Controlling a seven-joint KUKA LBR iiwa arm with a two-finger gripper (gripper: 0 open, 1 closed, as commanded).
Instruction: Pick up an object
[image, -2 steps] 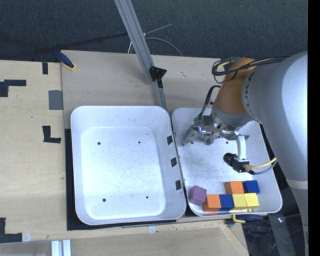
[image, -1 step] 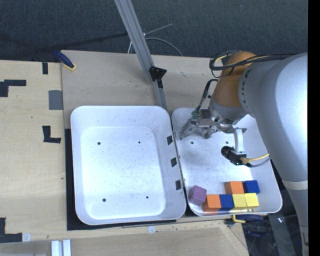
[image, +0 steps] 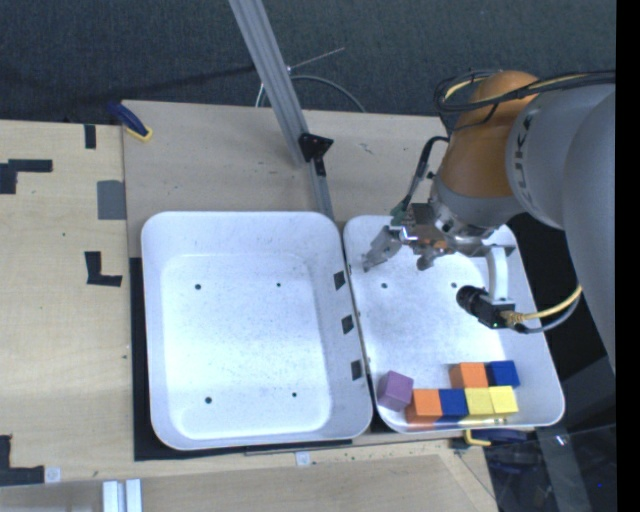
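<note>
Several small blocks lie along the front edge of the right bin (image: 420, 320): a purple one (image: 396, 388), then orange (image: 427, 403), blue (image: 453, 402) and yellow (image: 480, 402), with another orange (image: 467, 376) and blue (image: 502, 374) just behind them. My gripper (image: 396, 262) hangs over the back left part of that bin, well away from the blocks. It is open, its two fingers splayed, and nothing sits between them.
The left bin (image: 240, 320) sits beside the right one, their rims meeting at a central divide (image: 350, 320). A slanted metal pole (image: 280, 80) crosses the back. The arm's bulk (image: 540, 160) and a black cable fitting (image: 480, 305) overhang the right bin's right side.
</note>
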